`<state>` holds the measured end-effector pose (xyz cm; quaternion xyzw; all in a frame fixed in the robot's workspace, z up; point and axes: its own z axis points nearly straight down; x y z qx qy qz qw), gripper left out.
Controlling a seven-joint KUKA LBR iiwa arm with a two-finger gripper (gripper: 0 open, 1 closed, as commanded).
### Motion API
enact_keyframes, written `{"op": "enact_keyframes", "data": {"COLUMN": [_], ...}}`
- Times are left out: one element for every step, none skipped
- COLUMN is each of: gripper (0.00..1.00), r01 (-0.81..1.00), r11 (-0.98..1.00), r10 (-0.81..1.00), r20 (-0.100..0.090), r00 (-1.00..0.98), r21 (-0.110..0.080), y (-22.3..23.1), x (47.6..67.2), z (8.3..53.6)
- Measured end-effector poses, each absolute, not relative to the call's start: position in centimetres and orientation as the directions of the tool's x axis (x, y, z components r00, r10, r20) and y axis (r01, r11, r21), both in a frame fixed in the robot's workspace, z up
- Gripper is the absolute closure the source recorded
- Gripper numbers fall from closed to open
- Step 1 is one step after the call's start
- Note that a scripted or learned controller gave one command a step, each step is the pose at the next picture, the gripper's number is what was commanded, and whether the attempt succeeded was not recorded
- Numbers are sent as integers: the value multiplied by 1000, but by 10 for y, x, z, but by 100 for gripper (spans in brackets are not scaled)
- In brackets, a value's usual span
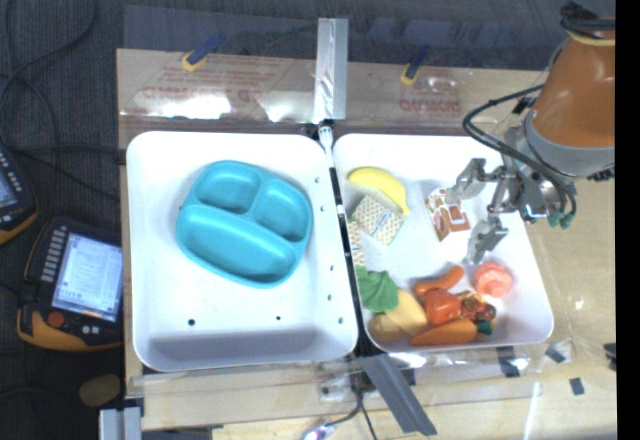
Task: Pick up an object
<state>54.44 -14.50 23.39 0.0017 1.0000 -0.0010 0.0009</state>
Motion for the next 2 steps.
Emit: {"op": "enact_keyframes", "data": {"gripper": [0,100], "r01": [52,50], "r11": [999,999], "r10": [52,49], "r20": [-15,-20], "r00": [-999,-999], "r21": [-4,-9], "y": [-159,-158], "x": [623,625], "z": [90,102]}}
